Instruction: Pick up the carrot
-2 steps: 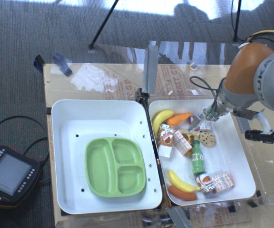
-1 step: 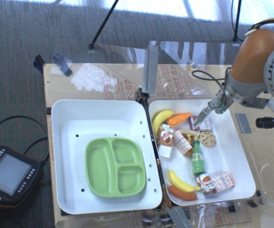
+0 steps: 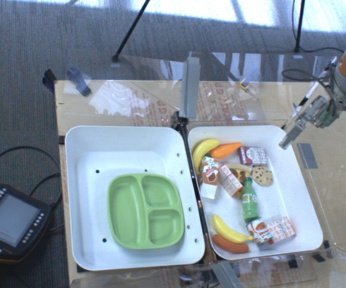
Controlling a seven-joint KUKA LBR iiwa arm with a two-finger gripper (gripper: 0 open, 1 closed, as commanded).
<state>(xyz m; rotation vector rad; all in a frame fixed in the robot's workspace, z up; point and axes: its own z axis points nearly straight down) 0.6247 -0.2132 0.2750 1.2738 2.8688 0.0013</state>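
carrot point(image 3: 226, 150): lies in the right bin, near its far edge, tilted, its thick end touching the upper banana and its tip pointing toward the red box.
gripper point(image 3: 286, 141): hangs over the far right corner of the right bin, slanting down to the left, well apart from the carrot; whether the jaws are spread or pressed together i cannot tell.
arm point(image 3: 328, 104): grey, reaching in from the right edge above the bench.
right bin point(image 3: 308, 206): white and shallow, crowded with toy food.
upper banana point(image 3: 202, 150): yellow, curved, at the bin's far left, just beside the carrot.
red box point(image 3: 253, 155): small, right of the carrot.
cookie point(image 3: 261, 176): round, speckled, just below the red box.
bottle point(image 3: 248, 200): green, lying lengthwise in the middle of the bin.
lower banana point(image 3: 229, 230): yellow, near the front edge.
sausage point(image 3: 229, 244): orange-red, just in front of the lower banana.
left bin point(image 3: 86, 155): white, holding a plate.
plate point(image 3: 145, 210): green, with three compartments.
tablet point(image 3: 9, 221): dark handheld screen on the floor at the left.
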